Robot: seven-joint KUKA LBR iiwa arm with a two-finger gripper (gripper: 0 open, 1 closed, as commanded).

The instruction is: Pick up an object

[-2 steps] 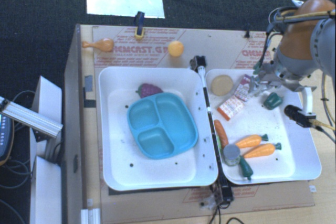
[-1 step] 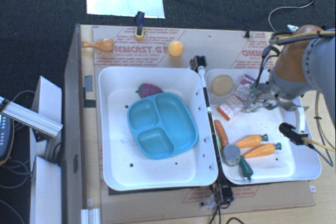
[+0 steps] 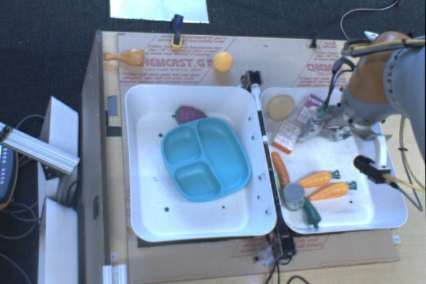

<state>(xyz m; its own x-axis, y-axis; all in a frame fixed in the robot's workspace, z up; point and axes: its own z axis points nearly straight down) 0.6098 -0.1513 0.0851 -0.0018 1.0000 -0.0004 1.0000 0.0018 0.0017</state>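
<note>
On the right side of the frame, the grey arm [image 3: 393, 76] with its orange band reaches down into the right bin [image 3: 389, 213]. Its jaws [image 3: 318, 122] are low over the upper part of that bin, right at a small shiny packet [image 3: 310, 110]. I cannot tell if the jaws are spread or pressed together, and I cannot see anything between them.

Just left of the packet lies a round tan disc [image 3: 281, 106], and below it a small red and white box [image 3: 287, 137]. Lower in the same bin lie two orange carrots [image 3: 318, 179] [image 3: 331, 191] side by side. Near them, along the bin's left wall, is a red-orange sausage shape [image 3: 280, 168], with a little grey can [image 3: 293, 195] below it and a dark green thing [image 3: 311, 213] beside the can.

Over in the left bin [image 3: 143, 143] sits a blue tray [image 3: 205, 157] with three parts. A purple thing [image 3: 190, 114] peeks out at the tray's top edge.

Behind the bins, on the brown surface [image 3: 279, 53], rest an orange ball [image 3: 222, 62] and, further left, a tan toy drumstick [image 3: 126, 57].
</note>
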